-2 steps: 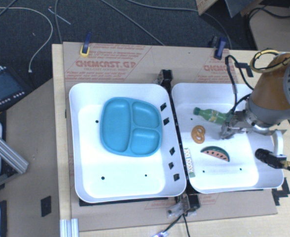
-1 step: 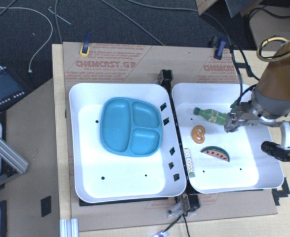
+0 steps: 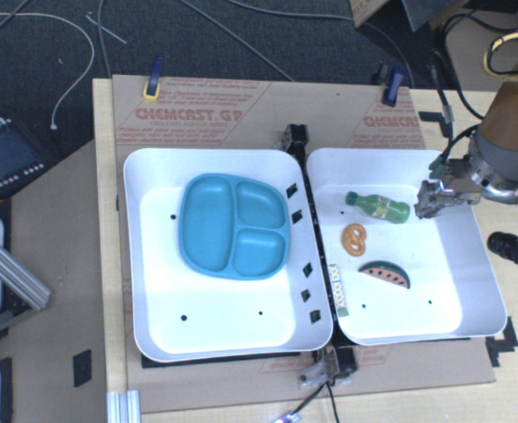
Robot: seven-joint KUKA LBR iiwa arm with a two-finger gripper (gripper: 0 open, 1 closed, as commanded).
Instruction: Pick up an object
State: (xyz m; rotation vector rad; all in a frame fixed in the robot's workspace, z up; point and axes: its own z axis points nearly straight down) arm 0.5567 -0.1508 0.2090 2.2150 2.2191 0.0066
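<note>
The right bin holds a small green bottle lying on its side, an orange pretzel below it, and a watermelon slice toward the front. My gripper hangs at the bin's right side, just right of the bottle's cap end and a little apart from it. Nothing shows between its fingers. The grey arm with its orange band reaches in from the right above it.
The left bin carries a blue divided plate. A black clip rail runs between the two bins. A small white wrapper lies along the right bin's left wall. Cables trail off the bench at the back.
</note>
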